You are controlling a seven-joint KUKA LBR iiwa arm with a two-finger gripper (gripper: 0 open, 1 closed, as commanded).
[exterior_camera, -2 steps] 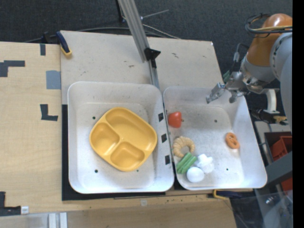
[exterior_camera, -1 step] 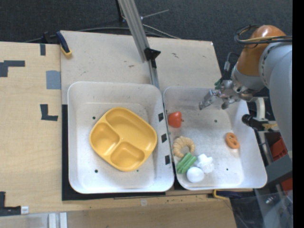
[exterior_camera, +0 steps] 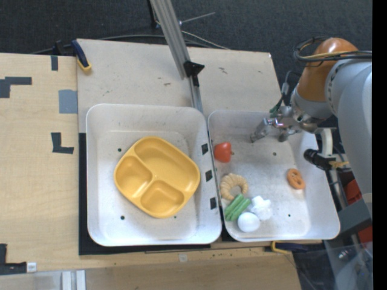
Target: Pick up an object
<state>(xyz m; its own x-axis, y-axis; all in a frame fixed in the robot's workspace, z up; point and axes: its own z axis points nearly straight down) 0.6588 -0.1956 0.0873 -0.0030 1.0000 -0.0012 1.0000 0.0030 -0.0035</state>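
1. I see the claw [exterior_camera: 270,131] over the right bin [exterior_camera: 314,222]; I cannot tell its state.
2. The tomato [exterior_camera: 222,151] lies left of the claw, apart.
3. Below it: pretzel [exterior_camera: 295,178], ring [exterior_camera: 233,185], bean [exterior_camera: 237,206], egg [exterior_camera: 248,222].

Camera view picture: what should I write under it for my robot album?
Robot arm's tool hovers over the right bin of toy food; a yellow tray sits in the left bin.
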